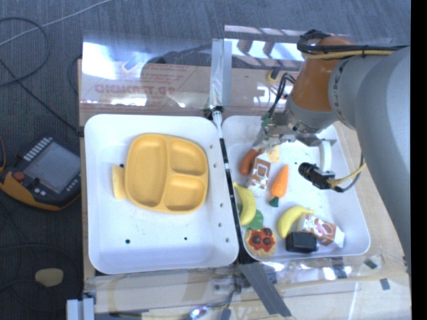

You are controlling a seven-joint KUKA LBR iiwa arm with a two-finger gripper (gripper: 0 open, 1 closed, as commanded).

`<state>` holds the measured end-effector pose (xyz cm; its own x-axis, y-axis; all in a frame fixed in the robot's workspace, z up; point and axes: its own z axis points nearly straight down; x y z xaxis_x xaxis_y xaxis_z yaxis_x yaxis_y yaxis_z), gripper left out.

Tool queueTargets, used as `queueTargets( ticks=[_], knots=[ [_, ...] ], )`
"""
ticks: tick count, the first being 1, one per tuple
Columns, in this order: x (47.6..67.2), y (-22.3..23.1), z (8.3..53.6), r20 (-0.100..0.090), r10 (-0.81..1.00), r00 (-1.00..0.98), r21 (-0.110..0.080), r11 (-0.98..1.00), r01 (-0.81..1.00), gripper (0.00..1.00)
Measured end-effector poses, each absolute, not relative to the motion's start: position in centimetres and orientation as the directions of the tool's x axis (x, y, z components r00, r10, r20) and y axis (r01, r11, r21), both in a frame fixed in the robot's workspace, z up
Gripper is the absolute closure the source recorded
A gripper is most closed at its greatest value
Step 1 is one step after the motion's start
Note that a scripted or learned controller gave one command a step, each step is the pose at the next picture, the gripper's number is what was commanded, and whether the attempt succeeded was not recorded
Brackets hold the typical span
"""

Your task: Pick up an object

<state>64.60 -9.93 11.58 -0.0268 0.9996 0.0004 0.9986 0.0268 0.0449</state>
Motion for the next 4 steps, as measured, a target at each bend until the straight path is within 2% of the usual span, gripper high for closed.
queueTargets(
  ticks=[1, 2, 3, 4],
  knots=[
    [57.0, -9.7, 9.3, -0.009, 0.974, -0.226, 0.021, 0.226, 0.974, 1.00],
    [64.7, -5.2, 18.4, -0.002, 0.995, -0.098, -0.001, 0.098, 0.995, 1.00],
    [64.7, -5.3, 18.3, -0.002, 0.995, -0.098, -0.002, 0.098, 0.995, 0.00],
    [62.5, -12.6, 8.9, -0.005, 0.999, -0.054, 0.010, 0.054, 0.998, 0.00]
  ],
)
